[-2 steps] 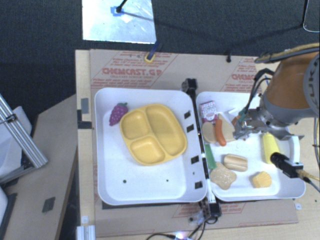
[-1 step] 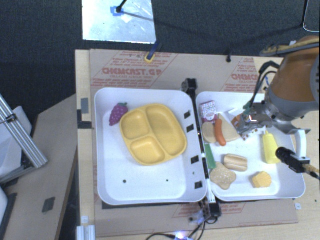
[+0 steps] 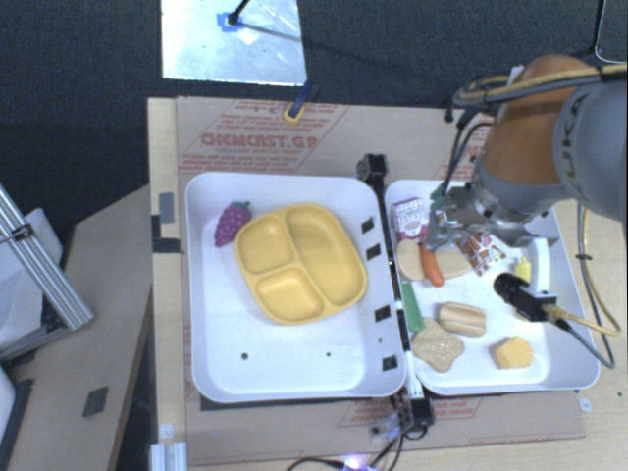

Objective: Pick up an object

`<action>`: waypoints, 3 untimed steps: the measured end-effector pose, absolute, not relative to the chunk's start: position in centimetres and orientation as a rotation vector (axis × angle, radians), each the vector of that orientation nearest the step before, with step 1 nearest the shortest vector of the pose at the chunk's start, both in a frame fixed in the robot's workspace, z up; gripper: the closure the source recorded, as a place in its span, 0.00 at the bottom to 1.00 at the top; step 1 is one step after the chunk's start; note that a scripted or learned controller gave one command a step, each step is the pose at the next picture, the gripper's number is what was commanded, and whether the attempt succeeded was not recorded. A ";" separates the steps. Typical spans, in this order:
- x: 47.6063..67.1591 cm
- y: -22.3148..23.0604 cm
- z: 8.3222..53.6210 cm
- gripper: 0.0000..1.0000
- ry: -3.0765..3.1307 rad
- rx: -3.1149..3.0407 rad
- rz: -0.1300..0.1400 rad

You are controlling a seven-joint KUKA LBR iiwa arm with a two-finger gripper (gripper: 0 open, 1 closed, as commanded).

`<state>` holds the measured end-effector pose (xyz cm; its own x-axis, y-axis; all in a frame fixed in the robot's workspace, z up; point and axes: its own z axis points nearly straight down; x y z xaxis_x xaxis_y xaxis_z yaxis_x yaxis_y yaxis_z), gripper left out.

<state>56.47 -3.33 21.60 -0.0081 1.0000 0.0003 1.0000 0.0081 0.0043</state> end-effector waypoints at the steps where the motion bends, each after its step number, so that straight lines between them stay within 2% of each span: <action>1: 56.5 -3.4 23.1 1.00 2.226 2.214 0.003; 2: 57.5 -3.0 21.6 1.00 2.226 2.215 0.001; 3: 56.8 -2.5 23.5 1.00 2.227 2.213 0.004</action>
